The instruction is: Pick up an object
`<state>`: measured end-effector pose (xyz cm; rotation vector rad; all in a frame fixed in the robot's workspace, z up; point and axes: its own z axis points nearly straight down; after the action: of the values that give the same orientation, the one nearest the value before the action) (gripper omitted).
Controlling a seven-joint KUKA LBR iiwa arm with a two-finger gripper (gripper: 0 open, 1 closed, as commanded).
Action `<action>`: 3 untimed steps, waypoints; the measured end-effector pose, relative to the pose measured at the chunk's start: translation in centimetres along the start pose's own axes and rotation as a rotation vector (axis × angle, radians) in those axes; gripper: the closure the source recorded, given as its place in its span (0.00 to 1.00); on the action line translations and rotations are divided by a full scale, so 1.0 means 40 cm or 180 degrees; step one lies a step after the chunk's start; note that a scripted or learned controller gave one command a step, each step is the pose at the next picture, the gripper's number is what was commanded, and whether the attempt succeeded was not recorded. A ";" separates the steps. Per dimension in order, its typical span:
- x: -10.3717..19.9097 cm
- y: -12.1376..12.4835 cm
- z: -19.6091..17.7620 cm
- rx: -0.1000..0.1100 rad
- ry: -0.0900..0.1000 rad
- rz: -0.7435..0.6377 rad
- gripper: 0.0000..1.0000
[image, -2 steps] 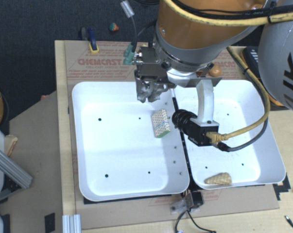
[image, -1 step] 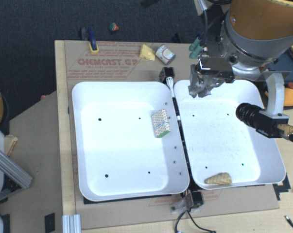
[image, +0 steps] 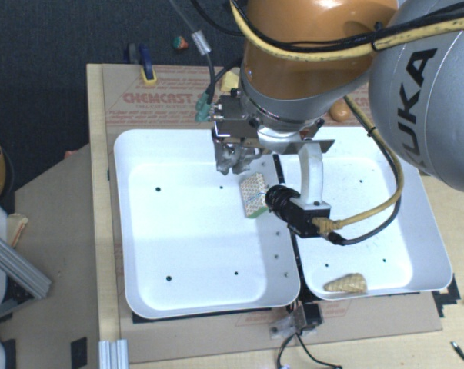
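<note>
- Lettering "KUKA" reads on my grey arm point(image: 424, 83); the board point(image: 170, 97) under the bins says "CHEMCAST".
- I see the gripper point(image: 233, 162) over the left bin point(image: 193, 244); whether its fingers are parted I cannot tell.
- Patterned sponge-like object point(image: 253, 194) lies just beside it, near the bins' divide.
- Tan wedge point(image: 346, 284) rests in the right bin point(image: 370, 229).

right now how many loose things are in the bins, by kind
patterned pale block, by the gripper in the left bin: 1
tan wedge, at the near edge of the right bin: 1
total: 2
</note>
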<state>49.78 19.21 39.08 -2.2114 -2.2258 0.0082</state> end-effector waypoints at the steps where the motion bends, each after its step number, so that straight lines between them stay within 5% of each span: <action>1: 0.008 -0.049 0.177 0.0006 -0.0004 0.0023 1.00; 2: 0.069 -0.046 -0.181 -0.0074 0.0030 0.0009 1.00; 3: -0.135 -0.048 -0.333 -0.0049 0.0008 0.0043 1.00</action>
<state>47.97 13.83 52.42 -2.2326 -2.2173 -0.0117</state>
